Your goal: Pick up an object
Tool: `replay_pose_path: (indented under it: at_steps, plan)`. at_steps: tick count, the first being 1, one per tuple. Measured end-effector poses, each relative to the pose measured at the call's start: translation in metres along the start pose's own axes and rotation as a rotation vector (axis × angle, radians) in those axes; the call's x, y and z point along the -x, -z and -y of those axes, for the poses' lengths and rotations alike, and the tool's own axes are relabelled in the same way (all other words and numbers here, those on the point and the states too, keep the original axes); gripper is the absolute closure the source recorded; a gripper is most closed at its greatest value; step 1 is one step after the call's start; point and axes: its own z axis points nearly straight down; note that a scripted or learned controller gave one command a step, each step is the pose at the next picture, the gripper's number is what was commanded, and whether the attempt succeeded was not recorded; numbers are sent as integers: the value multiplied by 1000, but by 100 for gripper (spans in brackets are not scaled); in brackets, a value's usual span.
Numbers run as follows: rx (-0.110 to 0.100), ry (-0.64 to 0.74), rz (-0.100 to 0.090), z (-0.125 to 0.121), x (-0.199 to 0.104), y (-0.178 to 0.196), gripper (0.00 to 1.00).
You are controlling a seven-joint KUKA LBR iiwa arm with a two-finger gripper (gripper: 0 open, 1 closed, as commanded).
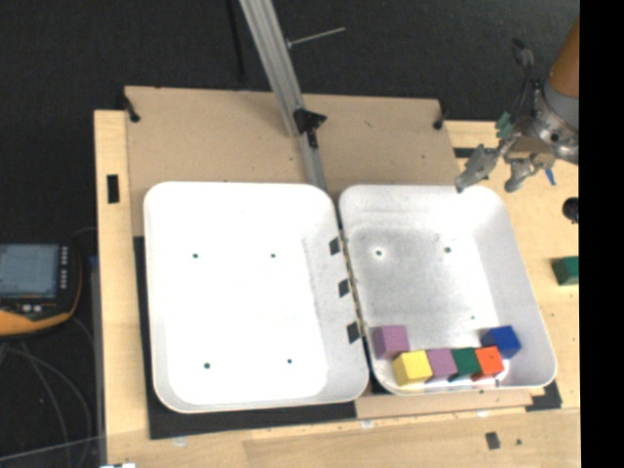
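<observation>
Several small blocks lie along the near edge of the right bin (507,237): a purple block (391,339), a yellow block (412,367), a second purple block (442,362), a green block (465,361), an orange block (488,361) and a blue block (502,339). My gripper (495,170) hangs over the bin's far right corner, well away from the blocks. Its fingers are spread apart, with nothing between them.
The left bin (244,291) lies beside the right one. A slanted metal pole (278,66) rises from behind the bins. A green object (565,270) sits on the bench at the right; a handheld device (34,279) lies at the far left.
</observation>
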Motion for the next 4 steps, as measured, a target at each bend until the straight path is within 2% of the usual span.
replay_pose_path:
  at_steps: [1,2,3,4]
  plan:
    - [3,7,3,-1,0,12,100]
    - [1,7,4,0,1,11,0]
    - [5,13,7,-1,1,23,100]
    - [5,-2,-4,4,-98,50,100]
